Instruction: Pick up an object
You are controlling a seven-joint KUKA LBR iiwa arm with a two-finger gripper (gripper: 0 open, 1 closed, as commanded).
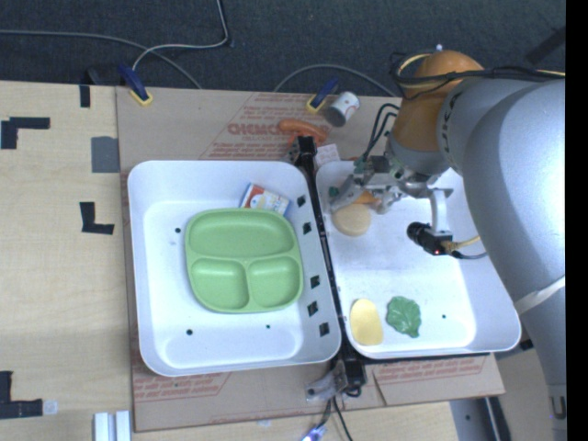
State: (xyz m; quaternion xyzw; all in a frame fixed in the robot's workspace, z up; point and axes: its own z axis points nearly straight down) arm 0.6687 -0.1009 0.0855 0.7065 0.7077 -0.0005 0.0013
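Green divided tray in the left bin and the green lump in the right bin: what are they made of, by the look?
Green divided tray: likely moulded plastic, smooth and matte, with crisp raised dividers. Green lump: possibly soft rubber or foam; bumpy, irregular surface, too small to be sure.

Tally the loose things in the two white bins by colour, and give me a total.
Green: 2, the green three-compartment plastic tray in the left bin and the small green leafy piece in the right bin
Yellow: 1, the pale yellow oval piece
Tan: 1, the tan round piece beside the gripper
Multicoloured: 1, the small printed box
Total: 5
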